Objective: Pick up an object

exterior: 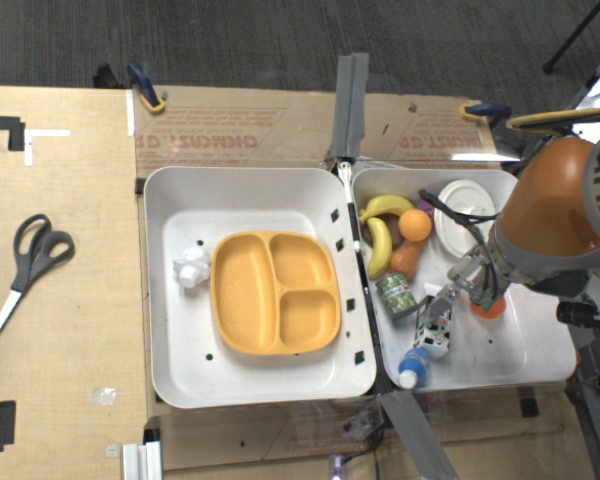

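Note:
The right bin (500, 360) holds two yellow bananas (378, 230), an orange (414, 225), a reddish-orange fruit (405, 259), a green can (395, 294), a white bowl (464, 209), a small red object (488, 307) and a patterned bottle (427, 346) with a blue cap. My gripper (447, 302) reaches down and to the left into this bin. It hangs just above the upper end of the bottle, between the green can and the red object. The arm's orange band (552, 200) covers the bin's right side.
The left bin (170, 348) holds a yellow divided plate (276, 291) and a crumpled white object (191, 267). Scissors (28, 260) lie on the bench at the far left. Cardboard (240, 133) with blue clamps runs behind both bins.

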Controlling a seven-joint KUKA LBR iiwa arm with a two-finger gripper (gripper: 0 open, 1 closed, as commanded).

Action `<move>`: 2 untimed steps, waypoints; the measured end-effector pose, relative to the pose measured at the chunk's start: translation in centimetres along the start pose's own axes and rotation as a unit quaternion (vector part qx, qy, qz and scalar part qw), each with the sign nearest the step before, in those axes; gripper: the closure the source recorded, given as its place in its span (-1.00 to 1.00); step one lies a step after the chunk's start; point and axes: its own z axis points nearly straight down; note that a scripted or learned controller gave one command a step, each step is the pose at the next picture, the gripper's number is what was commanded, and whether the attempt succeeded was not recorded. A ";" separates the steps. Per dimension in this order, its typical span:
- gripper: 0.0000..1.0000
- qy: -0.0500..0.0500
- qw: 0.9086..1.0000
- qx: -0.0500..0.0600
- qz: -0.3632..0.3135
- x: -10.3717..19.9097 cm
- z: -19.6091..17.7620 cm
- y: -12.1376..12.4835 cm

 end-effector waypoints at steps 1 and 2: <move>-1.00 0.015 1.000 0.010 0.015 1.1 1.5 2.7; -1.00 0.015 1.000 0.010 0.021 4.3 1.3 -1.4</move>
